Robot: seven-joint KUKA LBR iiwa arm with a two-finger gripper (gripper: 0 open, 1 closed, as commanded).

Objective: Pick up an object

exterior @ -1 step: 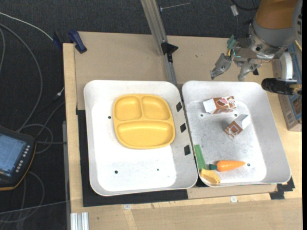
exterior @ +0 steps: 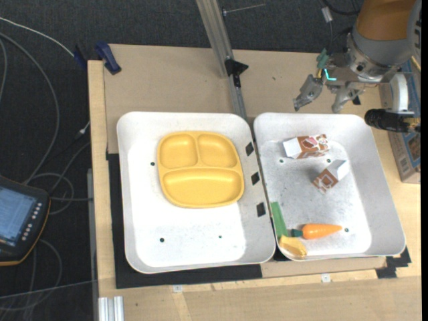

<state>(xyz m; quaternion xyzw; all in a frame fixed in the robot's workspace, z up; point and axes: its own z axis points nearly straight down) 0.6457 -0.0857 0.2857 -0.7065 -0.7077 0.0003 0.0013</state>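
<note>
Wooden bench: toy carrot lies left-right, tip right, lower right; hand spread wide, holding nothing, upper right.

Two white bins on a wooden surface, with the robot arm up at the top right.

The left white bin holds a yellow plastic tray with three parts. The right white bin holds two small brown-and-white cartons, an orange toy carrot and a little yellow piece. The end effector hangs open above the surface, just past the right bin's far edge, with nothing in it.
</note>
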